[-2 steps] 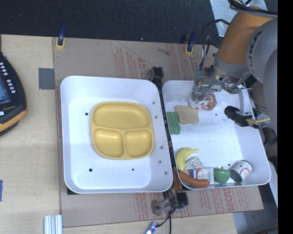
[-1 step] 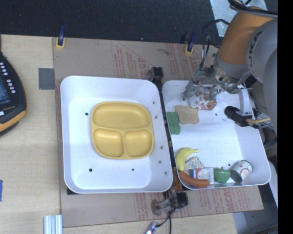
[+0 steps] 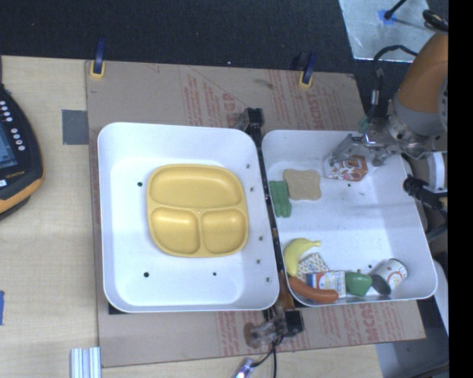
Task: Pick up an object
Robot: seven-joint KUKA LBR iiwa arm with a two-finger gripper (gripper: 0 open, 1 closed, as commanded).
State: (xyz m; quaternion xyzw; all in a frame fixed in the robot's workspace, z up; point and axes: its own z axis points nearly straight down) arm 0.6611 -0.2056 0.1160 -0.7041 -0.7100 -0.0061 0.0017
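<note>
Brown cardboard covers my bench, clipped down at the far edge, with two white bins side by side on it. My gripper [image 3: 353,157] sits over the far corner of the right bin [image 3: 394,219], at a small crinkled packet [image 3: 348,167] with red and white print. The packet lies right under my fingertips, but I cannot tell whether the fingers are spread or closed on it, or whether it is off the bin floor at all.

I judge this to be the grasp itself — reach done, lift not yet proven. The next move calls for a firm close on that thin wrapper, then a straight rise clear of the bin wall; a crinkly film could easily slip out.

Other candidates wait nearer: a tan slice [image 3: 302,184], a green piece [image 3: 280,198], a banana [image 3: 299,252], a sausage [image 3: 313,292], a small can [image 3: 390,274]. The left bin [image 3: 118,211] holds a yellow divided plate [image 3: 197,209].

Writing — the packet, the can and the cardboard all bear print, too small or faint to read.
</note>
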